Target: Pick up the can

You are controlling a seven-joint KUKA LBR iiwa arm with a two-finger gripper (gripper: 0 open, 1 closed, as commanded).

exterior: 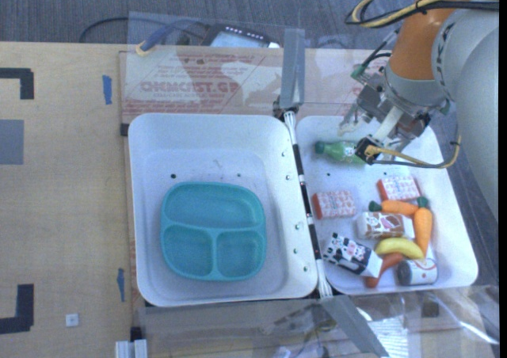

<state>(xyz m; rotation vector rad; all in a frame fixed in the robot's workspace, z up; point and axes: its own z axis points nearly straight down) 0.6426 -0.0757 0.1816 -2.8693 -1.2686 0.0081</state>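
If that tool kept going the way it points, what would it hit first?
Probably the small green plastic bottle lying below the tool in the right white bin, though depth is unclear.

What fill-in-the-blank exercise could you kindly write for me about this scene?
The teal plastic plate has ____ compartments.
The small plastic bottle lying near the gripper is ____ in colour.
The small white-and-red can sits right beside a curved yellow ____.
Missing words: three; green; banana.
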